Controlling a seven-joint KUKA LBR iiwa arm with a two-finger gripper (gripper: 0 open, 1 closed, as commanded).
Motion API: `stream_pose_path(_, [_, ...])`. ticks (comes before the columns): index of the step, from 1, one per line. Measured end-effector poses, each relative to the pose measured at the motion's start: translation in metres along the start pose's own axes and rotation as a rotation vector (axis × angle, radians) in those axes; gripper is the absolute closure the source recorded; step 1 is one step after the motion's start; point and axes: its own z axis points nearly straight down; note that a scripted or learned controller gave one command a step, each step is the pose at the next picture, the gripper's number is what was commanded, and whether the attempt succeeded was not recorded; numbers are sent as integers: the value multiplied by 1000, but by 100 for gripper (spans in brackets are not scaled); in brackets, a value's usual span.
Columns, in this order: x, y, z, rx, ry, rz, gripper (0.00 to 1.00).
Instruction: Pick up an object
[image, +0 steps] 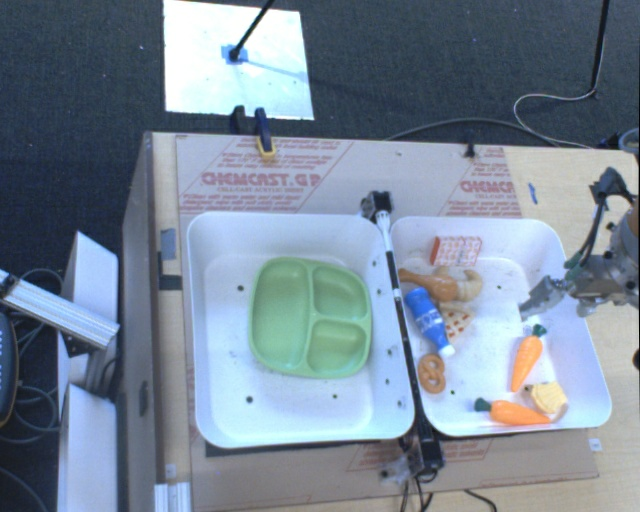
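On the left side of the table (160, 330), a shallow white bin (220, 410) is seen, and a pale green sectioned plate (309, 318) lies flat near its middle, well apart from the bin walls. A black divider strip (397, 310) runs between this bin and the second white bin (580, 400) beside it.

In the right-hand bin, several small toy foods are scattered. Nearest the divider, a blue bottle with a white cap (427, 318) lies on its side, tilted, with a brown pretzel (432, 373) just below it. Above the bottle, a tan chicken-leg piece (446, 284) is laid across, and a red-and-white packet (456, 249) rests beyond it near the far wall. A waffle-like piece (457, 322) is seen just beside the bottle's cap end. Further right, an orange carrot (526, 360) stands nearly along the bin's depth, and a second carrot (514, 412) lies crosswise near the front wall, its tip touching or almost touching a pale yellow lump (547, 397).

At the right edge, the grey arm is seen reaching in, and the gripper (541, 296) is held above the bin just over the upright carrot's green end. Whether the jaws are parted or closed cannot be told; nothing is seen between them.
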Motion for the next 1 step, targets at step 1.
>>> stream_pose_path(1, [-44,13,129,4,1,3,0])
